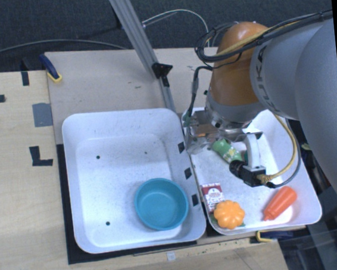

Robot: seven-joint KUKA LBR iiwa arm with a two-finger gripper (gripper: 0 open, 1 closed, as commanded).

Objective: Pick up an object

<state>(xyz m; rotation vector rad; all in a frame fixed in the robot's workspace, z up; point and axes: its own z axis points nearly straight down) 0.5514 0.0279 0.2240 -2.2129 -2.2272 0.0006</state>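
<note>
- Pincer (220, 145) sits low in the right bin (302, 207), at a green thing (225, 149); can't tell its grip.
- Blue bowl (160, 203) in left bin (88, 170).
- Pumpkin (229, 214) and carrot (278, 203) near edge.

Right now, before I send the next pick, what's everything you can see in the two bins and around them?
Bowl: one, blue, near right corner of the left bin.
Small carton: one, red and white, near left side of the right bin.
Toy pumpkin: one, orange, near edge of the right bin, beside the carton.
Toy carrot: one, orange-red, near right corner of the right bin.
Green item: one, green, right bin, just under the gripper; too hidden to name.
Clamp: one, blue and yellow, far left bench corner.
Arm: one, grey with orange band, over the right bin.
Gripper: one, metal, far left of the right bin.
</note>
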